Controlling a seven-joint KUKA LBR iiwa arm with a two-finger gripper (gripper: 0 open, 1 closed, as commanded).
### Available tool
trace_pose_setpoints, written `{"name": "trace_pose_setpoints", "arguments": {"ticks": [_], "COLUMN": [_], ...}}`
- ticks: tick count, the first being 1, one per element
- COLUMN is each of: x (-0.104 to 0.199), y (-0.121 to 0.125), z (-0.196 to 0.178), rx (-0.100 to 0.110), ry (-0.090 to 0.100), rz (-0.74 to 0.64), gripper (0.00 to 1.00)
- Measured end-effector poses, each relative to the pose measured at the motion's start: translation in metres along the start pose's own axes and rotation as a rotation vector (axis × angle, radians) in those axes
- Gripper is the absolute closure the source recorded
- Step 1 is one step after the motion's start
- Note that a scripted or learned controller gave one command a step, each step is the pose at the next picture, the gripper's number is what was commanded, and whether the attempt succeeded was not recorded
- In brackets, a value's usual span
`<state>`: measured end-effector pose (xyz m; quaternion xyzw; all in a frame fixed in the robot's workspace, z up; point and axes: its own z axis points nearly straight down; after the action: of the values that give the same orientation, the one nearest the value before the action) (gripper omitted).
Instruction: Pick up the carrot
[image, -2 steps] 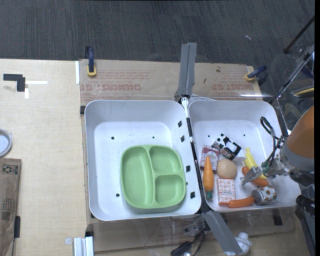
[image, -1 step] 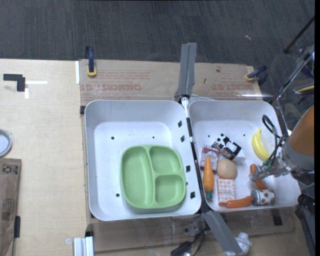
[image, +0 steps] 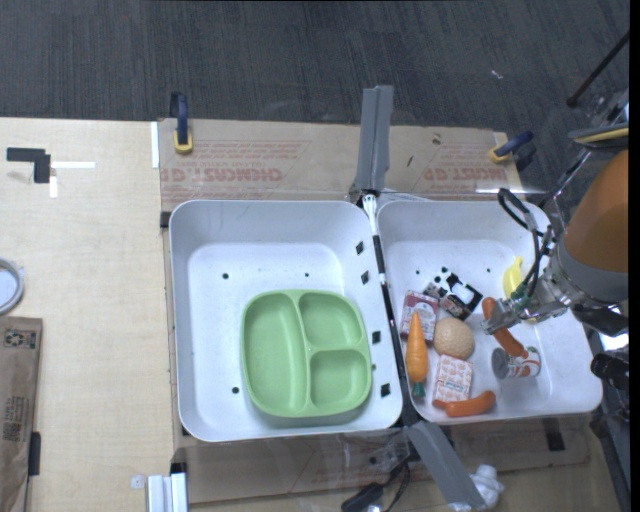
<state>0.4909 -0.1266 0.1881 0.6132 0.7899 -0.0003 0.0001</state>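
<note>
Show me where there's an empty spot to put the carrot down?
The left bin has bare white floor all around the green plate, widest along its far wall. In the right bin, the far strip behind the small boxes is bare. Its near half is crowded: carrot, bread roll, sausage, gripper.

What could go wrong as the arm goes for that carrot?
The long orange carrot lies tight against the right white bin's left wall, leaving little room to grip it. The gripper sits across the bin, nearer another orange piece, which it might grab instead.
</note>
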Motion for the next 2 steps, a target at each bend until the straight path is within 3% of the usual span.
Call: {"name": "trace_pose_setpoints", "arguments": {"ticks": [1, 2], "x": [0.057, 0.121], "y": [0.001, 0.028], "z": [-0.003, -0.003], "rx": [0.002, 0.002], "ry": [0.001, 0.0], "rz": [0.031, 0.043], "gripper": [1.0, 1.0]}}
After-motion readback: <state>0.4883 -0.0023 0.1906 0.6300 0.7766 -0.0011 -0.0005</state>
